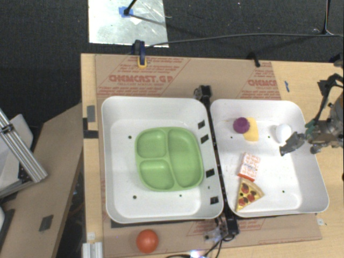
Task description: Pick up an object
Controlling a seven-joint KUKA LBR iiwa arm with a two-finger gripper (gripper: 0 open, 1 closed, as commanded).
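The right bin (317, 192) holds several small objects. A purple piece (241, 124) touches a yellow piece (251, 134) near the back. A white ball (281, 131) lies to their right. A red and white box (249, 166) sits mid-bin, with a toy pizza slice (249, 193) in front of it. My gripper (302, 145) hangs at the bin's right side, just right of and in front of the white ball. Its two dark fingers (290, 144) are spread open with nothing between them.
The left bin (115, 198) holds a green divided plate (169, 158). A red-orange ball (147, 240) lies on the bench in front of the left bin. A black ridge with clips (210, 144) separates the two bins. Cables run across the dark floor behind.
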